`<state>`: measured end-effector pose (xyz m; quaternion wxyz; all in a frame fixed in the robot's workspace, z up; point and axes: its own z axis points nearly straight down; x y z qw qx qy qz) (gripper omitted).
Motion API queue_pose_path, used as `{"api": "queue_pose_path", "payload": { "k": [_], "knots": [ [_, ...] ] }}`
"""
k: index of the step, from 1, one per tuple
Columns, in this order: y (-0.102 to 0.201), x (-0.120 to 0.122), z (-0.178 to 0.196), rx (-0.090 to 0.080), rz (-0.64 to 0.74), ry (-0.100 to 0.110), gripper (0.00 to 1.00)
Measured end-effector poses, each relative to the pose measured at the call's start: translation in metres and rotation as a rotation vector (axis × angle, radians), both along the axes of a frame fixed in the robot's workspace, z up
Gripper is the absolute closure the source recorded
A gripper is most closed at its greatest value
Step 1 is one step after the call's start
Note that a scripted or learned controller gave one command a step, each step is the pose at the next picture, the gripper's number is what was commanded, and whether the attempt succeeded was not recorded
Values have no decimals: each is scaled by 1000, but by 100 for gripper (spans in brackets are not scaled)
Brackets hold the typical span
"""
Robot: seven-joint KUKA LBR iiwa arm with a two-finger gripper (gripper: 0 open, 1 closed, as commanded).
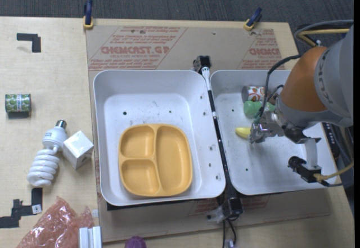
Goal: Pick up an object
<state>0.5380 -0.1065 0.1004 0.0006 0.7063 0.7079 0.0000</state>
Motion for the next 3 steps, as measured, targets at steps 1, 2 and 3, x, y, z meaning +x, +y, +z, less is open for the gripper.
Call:
{"api": "queue_pose_path", "payload": {
  "k": [1,2,3],
  "knots": [
    [-33,72,-8,0,1,0,100],
    [-33,72,-8,0,0,1,0],
    [-33,73,2,-2,3,0,100]
  ]
}}
